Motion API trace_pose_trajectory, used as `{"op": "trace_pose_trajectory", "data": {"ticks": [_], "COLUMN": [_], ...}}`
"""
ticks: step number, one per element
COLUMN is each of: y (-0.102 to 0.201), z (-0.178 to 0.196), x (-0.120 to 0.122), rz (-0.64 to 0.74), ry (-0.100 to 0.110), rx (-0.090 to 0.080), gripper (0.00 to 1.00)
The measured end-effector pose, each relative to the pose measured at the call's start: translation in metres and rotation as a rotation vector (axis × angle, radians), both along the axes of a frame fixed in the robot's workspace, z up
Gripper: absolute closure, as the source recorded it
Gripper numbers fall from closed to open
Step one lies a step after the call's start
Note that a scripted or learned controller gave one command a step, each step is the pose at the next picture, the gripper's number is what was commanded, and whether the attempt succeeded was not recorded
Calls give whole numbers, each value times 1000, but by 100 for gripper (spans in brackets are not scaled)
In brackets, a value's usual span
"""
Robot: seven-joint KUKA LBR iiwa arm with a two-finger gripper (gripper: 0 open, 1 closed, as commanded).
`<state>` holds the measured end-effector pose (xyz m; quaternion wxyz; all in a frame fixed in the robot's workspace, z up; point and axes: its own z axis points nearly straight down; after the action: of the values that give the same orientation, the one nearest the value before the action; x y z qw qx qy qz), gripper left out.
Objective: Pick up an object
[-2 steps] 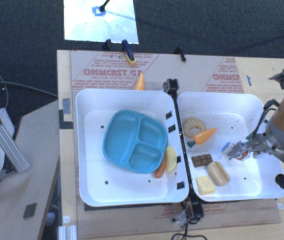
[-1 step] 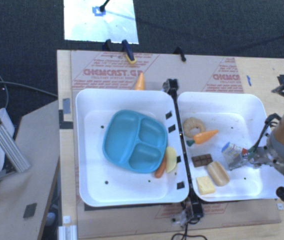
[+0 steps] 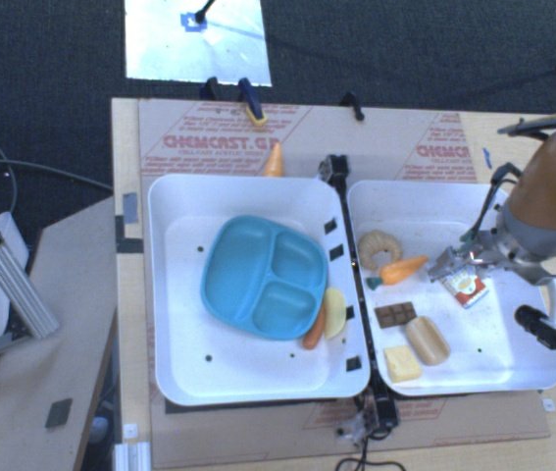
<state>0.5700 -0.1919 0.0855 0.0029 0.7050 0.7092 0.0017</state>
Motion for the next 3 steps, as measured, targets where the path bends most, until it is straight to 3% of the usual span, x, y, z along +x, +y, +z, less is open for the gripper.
{"op": "trace_pose_trajectory", "data": {"ticks": [1,2,3], "y": [4,11,33], "z": [-2,-1,5], "x": [-55,-84,6], "rz": [-6,-5,2], "ry": [10,7,-2], "rx": [3,3,0], "gripper": [0,0,0]}}
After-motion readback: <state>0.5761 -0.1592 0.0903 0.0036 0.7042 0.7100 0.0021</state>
